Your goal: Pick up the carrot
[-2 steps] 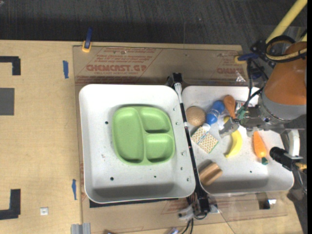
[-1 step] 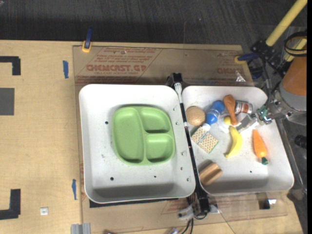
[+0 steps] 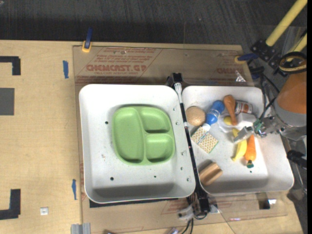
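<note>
The small orange plastic carrot (likely light, stiff, slick; best pinched mid-body) lies in the right white bin beside a yellow banana, under the tool, whose spread I cannot tell.

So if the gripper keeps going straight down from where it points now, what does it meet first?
Probably the orange carrot with a green tip or the yellow banana-shaped toy beside it: the gripper sits just above both in the right white bin. Depth is unclear from this slanted view.
</note>
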`<state>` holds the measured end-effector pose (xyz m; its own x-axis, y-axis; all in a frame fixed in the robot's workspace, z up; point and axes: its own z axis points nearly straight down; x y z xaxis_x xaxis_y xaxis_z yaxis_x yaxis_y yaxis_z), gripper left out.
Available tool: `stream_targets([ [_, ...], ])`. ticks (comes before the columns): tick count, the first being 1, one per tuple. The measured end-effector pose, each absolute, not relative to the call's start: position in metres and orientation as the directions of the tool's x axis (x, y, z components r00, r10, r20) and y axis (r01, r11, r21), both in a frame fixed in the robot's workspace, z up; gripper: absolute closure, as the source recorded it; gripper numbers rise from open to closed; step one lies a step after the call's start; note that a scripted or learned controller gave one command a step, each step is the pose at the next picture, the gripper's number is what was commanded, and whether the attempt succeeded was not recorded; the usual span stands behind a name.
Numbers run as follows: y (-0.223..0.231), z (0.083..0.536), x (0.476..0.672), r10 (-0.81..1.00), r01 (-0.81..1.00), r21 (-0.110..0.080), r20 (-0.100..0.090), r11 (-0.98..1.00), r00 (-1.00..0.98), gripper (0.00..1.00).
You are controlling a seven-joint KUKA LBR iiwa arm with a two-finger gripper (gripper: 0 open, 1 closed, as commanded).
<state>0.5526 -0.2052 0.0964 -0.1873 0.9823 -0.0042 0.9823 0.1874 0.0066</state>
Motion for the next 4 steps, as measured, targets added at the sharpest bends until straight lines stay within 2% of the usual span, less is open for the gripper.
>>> stream_targets([
  [1, -0.205, 0.105, 0.553, 0.983, 0.983, 0.009, -0.006, 0.184, -0.184, 1.0],
  [2, -0.205, 0.105, 0.552, 0.983, 0.983, 0.007, -0.005, 0.184, -0.184, 0.0],
  [3, -0.206, 0.091, 0.523, 0.989, 0.989, 0.012, 0.021, -0.146, 0.146, 0.0],
  [4, -0.174, 0.089, 0.483, 0.982, 0.982, 0.011, -0.001, -0.189, 0.189, 0.0],
])
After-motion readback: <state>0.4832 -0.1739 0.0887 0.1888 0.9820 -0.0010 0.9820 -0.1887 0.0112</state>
